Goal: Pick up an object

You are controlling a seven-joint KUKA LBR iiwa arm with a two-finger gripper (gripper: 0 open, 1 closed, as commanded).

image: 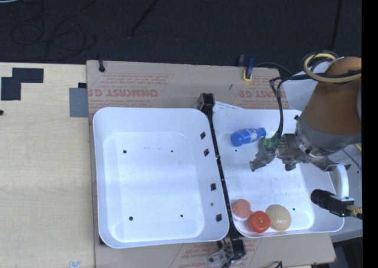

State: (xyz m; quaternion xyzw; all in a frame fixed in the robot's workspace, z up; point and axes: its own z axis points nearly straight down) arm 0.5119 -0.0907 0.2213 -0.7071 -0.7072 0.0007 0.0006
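The tabletop (47, 160) carries two white bins; the arm (333, 104) hangs over the right bin (269, 187), its jaws (274, 159) down near the floor with nothing seen between them, though how far apart they stand I cannot tell. Just beyond them lies a small blue bottle (247, 136) on its side, likely light, stiff and prone to roll, best taken across its body. An orange ball (258, 221), a pale ball (279, 216) and a pink piece (241, 208) cluster at the near rim.

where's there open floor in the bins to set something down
The left bin has bare floor from wall to wall. In the right bin, the middle is free, between the blue bottle and the three balls. It is crowded at the near edge: pink ball, red ball, cream ball.
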